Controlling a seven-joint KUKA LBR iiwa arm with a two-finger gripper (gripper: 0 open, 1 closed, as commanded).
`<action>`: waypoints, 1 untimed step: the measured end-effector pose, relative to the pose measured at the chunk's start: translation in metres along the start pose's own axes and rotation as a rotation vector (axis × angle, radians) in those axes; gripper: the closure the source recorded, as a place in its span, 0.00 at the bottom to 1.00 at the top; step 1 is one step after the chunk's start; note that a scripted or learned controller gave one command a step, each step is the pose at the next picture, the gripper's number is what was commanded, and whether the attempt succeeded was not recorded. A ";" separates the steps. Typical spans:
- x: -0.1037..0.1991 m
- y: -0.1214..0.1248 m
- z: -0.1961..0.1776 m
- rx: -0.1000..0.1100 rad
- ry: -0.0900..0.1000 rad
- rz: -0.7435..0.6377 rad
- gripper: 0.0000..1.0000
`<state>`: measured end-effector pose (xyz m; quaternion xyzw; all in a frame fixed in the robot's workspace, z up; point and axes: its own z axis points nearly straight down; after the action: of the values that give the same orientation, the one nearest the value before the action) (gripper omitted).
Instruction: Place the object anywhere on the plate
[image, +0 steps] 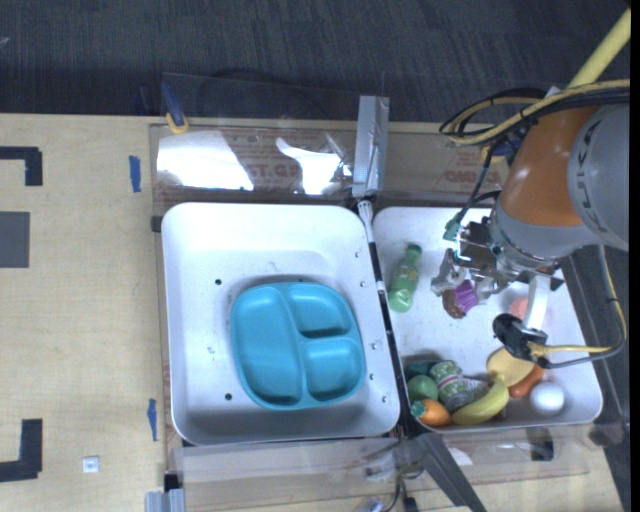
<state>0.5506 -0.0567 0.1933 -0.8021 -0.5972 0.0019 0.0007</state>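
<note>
Right now the arm reaches in over the right bin (590, 400), and its end effector (462, 290) hangs low above the bin floor with a small purple object (463, 298) at its tip. Whether that object is actually pinched between the fingers or merely lies under them cannot be told from this slanted view, and how far apart the fingers stand cannot be told either (the wrist and its cabling hide most of the mechanism).

The blue plate (298, 343), a tray with 3 compartments, sits in the middle of the left bin (190, 300), well apart from the end effector and on the far side of the divider where the 2 bins meet. It looks bare, so by my reading the task has not yet got past the pick.

A green bottle (404, 277) lies on its side just beside the divider, near the purple object but apart from it. The remaining toys are heaped in the near corner of the right bin: a yellow banana (482, 402), a small orange piece (433, 410), a white ball (547, 398) and a few others jumbled together. That clustering probably explains the choice of target, since the purple object lies in open floor where fingers can come down around it without fouling a neighbour.

If the grasp holds, the carry will need a lift high enough to clear the bin walls at the divider before crossing to the plate.
</note>
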 end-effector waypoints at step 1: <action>0.073 -0.015 -0.030 -0.005 0.002 -0.158 1.00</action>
<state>0.5572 0.0180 0.2233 -0.7523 -0.6588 -0.0004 -0.0003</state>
